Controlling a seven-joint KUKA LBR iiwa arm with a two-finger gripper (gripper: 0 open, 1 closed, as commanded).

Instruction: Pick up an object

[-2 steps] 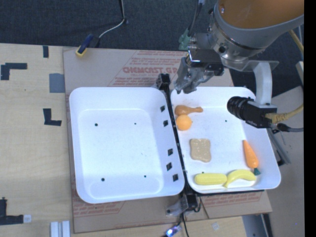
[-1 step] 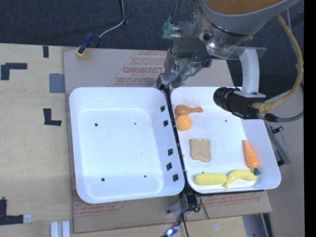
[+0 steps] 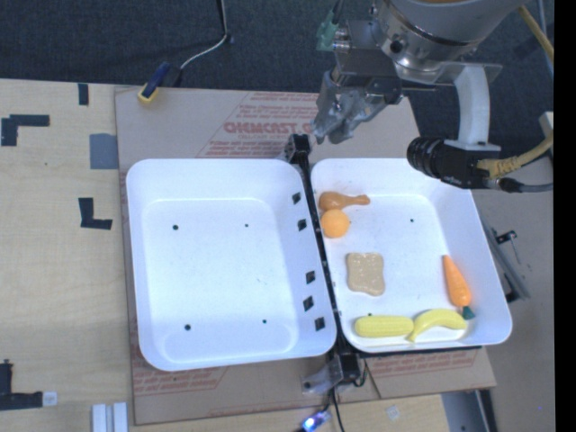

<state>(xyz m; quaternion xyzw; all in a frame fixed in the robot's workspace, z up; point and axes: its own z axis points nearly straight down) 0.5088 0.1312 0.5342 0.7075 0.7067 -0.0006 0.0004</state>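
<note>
Since no object sits between the fingers, the pick has not yet been made. The gripper [image 3: 335, 126] hangs above the far edge of the bench, beyond the rim of the right bin [image 3: 486, 241], with its fingers apart and holding nothing. All candidate objects lie in that bin: a chicken drumstick [image 3: 342, 201] touching an orange ball [image 3: 335, 225] near the divider, a slice of toast [image 3: 365, 274] at the centre, a carrot [image 3: 456, 281] by the right wall, and a corn cob [image 3: 382, 327] beside a banana [image 3: 438, 323] along the near wall. Remaining, by my judgement: choose a target, descend, clamp, lift.
</note>
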